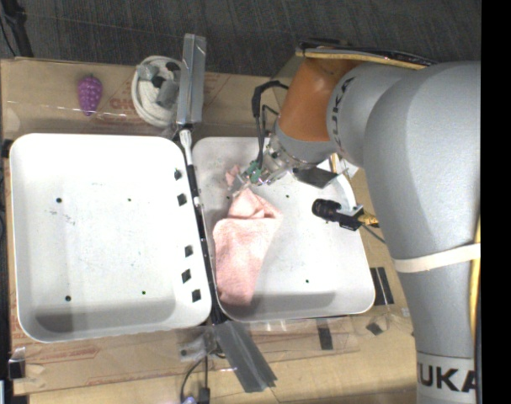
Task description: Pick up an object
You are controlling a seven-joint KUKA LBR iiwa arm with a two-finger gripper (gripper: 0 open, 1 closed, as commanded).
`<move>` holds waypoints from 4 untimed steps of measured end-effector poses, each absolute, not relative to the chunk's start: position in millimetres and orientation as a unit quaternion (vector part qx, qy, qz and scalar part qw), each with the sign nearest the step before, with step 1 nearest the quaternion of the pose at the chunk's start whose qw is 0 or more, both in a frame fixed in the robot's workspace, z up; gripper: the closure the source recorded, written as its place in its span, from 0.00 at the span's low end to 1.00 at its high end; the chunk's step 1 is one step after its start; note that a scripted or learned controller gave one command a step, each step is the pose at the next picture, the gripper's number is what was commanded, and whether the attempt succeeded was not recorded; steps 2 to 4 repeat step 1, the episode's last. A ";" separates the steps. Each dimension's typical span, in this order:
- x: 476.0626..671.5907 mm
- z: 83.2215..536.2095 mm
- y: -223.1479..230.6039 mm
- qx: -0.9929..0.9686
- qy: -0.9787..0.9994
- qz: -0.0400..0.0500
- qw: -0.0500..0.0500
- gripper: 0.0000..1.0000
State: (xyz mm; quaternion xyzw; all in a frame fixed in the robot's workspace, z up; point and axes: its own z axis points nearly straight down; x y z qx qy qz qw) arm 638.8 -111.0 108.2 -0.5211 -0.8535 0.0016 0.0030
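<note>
While the arm reaches into the right bin (348, 297), I see the gripper (253, 173) low at the pink cloth's (242, 247) top end; the cloth lies along that bin's left wall.

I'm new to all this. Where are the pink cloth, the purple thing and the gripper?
pink cloth (238, 255), camera view, middle of the fabric.
purple thing (89, 93), camera view, its body.
gripper (255, 173), camera view, its tip.

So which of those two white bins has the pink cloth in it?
The right bin, the one the arm reaches over. The pink cloth lies along its left wall, beside the divider; the left bin holds no cloth.
</note>
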 end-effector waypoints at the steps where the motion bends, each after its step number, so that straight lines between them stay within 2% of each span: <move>1: 657.2 202.8 -46.4 -0.490 -0.872 0.001 0.001 1.00; 4: 657.2 202.8 -46.4 -0.490 -0.872 0.001 0.001 1.00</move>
